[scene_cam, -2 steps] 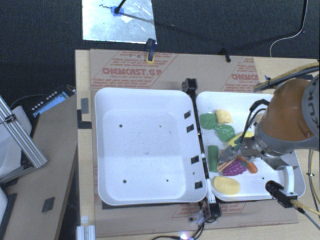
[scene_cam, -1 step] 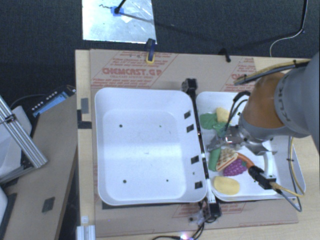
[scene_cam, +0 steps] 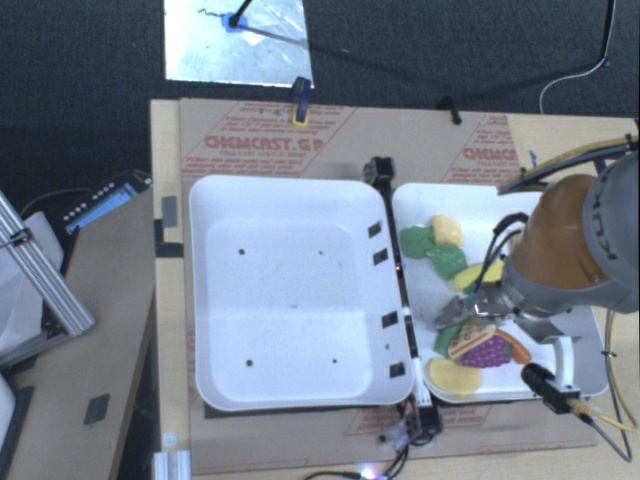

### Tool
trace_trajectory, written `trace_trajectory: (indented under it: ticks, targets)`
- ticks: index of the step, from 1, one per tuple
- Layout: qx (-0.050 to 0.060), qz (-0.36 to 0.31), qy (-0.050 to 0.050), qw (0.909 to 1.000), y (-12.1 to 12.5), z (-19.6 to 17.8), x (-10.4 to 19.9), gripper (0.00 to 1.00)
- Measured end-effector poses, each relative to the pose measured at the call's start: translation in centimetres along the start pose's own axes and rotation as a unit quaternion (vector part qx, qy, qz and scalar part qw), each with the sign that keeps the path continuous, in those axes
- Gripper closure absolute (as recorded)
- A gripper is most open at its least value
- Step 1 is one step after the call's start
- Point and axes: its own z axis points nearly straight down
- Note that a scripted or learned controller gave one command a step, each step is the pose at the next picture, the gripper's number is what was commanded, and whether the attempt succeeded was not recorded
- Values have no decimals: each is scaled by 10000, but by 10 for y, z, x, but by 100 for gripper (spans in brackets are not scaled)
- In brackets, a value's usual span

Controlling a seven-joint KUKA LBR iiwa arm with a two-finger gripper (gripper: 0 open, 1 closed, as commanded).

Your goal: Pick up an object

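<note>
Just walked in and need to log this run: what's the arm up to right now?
The KUKA arm reaches in from the right over the right bin, its gripper low among a pile of toy food: a green piece, a yellow piece, purple grapes, and a pale yellow piece. Whether it has caught anything cannot be told. The left bin sits beside it.

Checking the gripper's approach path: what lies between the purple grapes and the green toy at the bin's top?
In the camera view, the gripper between grapes and green toy.
</note>
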Motion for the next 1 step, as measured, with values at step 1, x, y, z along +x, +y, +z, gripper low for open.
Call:
trace_trajectory:
  ticks: [1]
  targets:
    - [-65,-51,-4,10000,93,-2,20,0]
